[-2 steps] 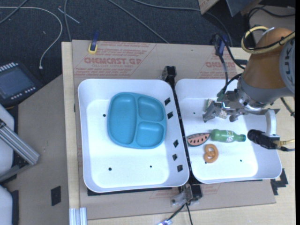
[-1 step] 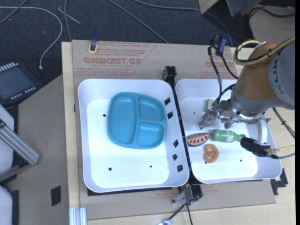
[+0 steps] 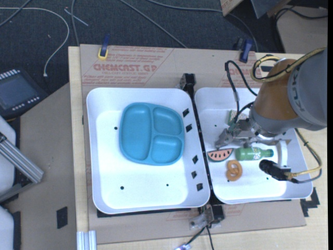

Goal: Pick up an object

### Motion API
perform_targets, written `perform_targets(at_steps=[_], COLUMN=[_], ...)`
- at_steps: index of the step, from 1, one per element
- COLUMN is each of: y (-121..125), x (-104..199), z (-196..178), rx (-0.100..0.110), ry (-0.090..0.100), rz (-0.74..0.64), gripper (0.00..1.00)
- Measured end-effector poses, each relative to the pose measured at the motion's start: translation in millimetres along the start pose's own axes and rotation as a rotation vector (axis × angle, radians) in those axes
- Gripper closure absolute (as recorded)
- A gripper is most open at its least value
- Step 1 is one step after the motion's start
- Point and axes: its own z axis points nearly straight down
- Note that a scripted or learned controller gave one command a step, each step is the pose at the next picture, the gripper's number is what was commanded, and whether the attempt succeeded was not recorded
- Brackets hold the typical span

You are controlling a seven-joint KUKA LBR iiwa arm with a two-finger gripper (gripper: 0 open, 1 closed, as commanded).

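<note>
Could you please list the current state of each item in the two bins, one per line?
Blue divided plastic plate: lying flat in the left white bin, compartments facing up and bare.
Watermelon slice toy: lying flat in the right white bin.
Green plastic bottle: lying on its side, white cap toward the right.
Brown pretzel toy: lying flat below the bottle.
End effector: down above the watermelon slice, grasp unclear.

Green bottle [image 3: 253, 153], seemingly flat, right bin [image 3: 250, 190]
</note>
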Motion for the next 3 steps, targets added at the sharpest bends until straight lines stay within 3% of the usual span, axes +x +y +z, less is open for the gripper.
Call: perform_targets(at_steps=[1,3], y=[1.4,5.5], x=[-0.1,-18.6], z=[-13.4,-112.7], rx=[-0.006,-0.012], ry=[-0.001,-0.004], rz=[0.0,0.0], gripper=[1.0,1.0])
